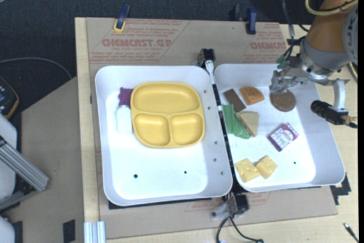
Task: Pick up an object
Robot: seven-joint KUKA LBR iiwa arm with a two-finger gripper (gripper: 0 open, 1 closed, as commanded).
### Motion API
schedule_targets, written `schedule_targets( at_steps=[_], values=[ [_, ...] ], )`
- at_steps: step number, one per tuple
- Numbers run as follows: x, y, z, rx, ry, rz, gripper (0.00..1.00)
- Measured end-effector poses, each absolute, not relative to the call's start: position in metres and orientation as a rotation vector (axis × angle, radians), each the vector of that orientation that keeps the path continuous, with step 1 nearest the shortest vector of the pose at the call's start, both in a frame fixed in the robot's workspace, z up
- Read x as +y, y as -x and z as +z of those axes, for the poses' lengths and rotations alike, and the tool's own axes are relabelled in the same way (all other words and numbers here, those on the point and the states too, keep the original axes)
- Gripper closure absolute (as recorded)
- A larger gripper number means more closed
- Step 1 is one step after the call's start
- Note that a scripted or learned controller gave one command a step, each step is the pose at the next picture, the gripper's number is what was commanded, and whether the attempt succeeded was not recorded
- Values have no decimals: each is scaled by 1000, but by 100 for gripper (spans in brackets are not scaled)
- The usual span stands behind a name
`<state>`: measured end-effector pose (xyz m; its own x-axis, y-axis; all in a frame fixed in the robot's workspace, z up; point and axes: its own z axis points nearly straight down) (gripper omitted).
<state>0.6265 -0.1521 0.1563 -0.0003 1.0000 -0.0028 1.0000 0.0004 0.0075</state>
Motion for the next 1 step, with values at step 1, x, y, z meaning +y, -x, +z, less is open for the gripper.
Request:
schedule_targets(
  at_steps=[1],
  values=[
    [-151, -623, 220, 2216, -2214, 7, 100]
  ],
)
